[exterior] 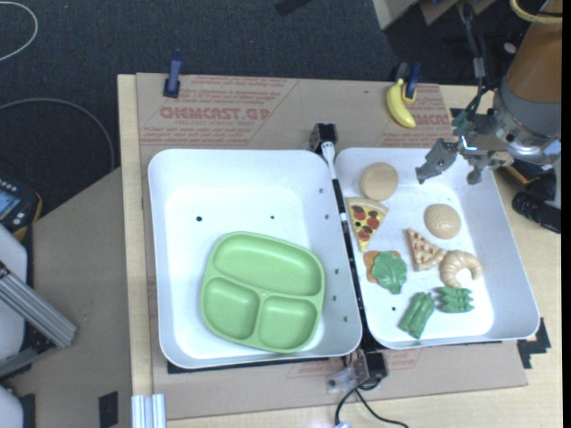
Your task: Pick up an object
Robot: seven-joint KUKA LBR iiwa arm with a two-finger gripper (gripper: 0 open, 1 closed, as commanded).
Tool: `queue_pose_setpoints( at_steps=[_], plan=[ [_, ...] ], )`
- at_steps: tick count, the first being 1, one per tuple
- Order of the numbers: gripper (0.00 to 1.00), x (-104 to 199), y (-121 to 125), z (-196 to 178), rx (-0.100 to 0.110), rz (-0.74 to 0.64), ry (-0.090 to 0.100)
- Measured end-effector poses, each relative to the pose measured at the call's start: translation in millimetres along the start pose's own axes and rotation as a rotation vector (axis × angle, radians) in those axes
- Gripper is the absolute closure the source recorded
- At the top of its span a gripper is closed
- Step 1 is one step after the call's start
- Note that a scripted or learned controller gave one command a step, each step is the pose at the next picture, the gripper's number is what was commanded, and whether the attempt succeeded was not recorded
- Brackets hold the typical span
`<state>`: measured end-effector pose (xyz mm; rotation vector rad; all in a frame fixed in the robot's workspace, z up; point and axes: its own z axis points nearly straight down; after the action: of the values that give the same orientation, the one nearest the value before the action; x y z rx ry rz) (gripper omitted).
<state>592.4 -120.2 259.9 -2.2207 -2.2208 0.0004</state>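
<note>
Two bins are sitting side by side, and all the toy food is lying in the right bin [500, 239] — so the gripper [455, 160] is hovering over its far side, fingers spread and holding nothing. Nearest it: a round bun [379, 182] and a second bun [442, 220]. Pizza slices, croissant [459, 267] and greens are crowding the near side — looks trickier there.

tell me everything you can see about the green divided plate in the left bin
The pale green plastic divided plate is a rounded rectangle with three compartments: one long one along its far side and two smaller ones nearer the camera. It looks matte and holds nothing. It lies flat, right side up, turned slightly askew, on the floor of the left shallow white bin, toward its near right corner. Nothing else touches it.
</note>
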Motion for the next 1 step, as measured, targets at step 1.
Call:
queue_pose_setpoints(
  at_steps=[1],
  plan=[
    [0.0, 34.1, -25.4, -237.4, -0.024, -0.004, -0.003]
  ],
)
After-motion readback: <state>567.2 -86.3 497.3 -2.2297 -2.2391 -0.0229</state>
